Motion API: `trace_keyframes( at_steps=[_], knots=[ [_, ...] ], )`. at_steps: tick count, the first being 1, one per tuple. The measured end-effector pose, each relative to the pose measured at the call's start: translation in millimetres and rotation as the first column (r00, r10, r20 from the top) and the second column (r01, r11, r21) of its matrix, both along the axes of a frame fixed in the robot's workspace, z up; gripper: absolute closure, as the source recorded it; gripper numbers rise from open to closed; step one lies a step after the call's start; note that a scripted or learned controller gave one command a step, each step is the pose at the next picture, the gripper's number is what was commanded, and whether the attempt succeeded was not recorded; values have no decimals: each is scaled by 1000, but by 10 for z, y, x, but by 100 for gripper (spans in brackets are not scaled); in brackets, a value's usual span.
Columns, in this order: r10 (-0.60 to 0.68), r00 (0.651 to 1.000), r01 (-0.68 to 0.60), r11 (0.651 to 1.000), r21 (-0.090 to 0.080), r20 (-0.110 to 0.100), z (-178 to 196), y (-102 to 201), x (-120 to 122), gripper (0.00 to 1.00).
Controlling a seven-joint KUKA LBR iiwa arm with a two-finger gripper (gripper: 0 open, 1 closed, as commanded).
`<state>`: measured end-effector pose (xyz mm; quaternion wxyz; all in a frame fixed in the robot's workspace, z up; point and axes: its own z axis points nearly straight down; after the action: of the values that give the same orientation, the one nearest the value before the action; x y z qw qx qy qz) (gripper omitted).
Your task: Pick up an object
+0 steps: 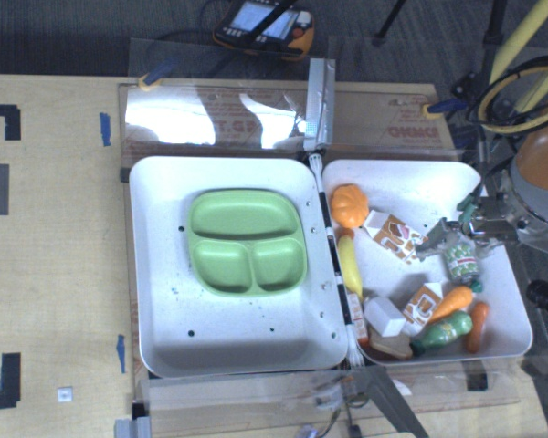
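Observation:
My gripper (453, 230) hangs over the right side of the right bin (411, 176), with the arm coming in from the right edge. Directly below it, toward the front, stands a small can with a green label (463, 263). I cannot tell whether the gripper touches the can. To its left lies a small brown-and-white box (395, 235). An orange fruit (349, 205) and a yellow banana (349, 265) lie along the bin's left wall. At the bin's front are a second small box (423, 304), a carrot (454, 301), a green vegetable (443, 331) and a white block (384, 316).
The left bin (155, 272) holds a green divided plate (248, 241). A ridge (327, 245) separates the two bins. A red-orange item (478, 325) lies at the right bin's front right corner and a brown piece (393, 346) at its front. Cables and stands crowd the far right.

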<state>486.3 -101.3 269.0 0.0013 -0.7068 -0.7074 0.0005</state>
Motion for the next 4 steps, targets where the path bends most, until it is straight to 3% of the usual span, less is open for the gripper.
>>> trace_keyframes(
  at_steps=[1,2,3,4],
  knots=[
    [-48,999,48,999,-1,2,-1142,-168,625,0],
    [138,990,-138,990,-1,4,-1767,-238,1312,0],
    [415,910,-415,910,-1,4,-1832,-205,1346,0],
    [193,981,-193,981,-3,6,-1831,-140,1814,0]
  ],
)
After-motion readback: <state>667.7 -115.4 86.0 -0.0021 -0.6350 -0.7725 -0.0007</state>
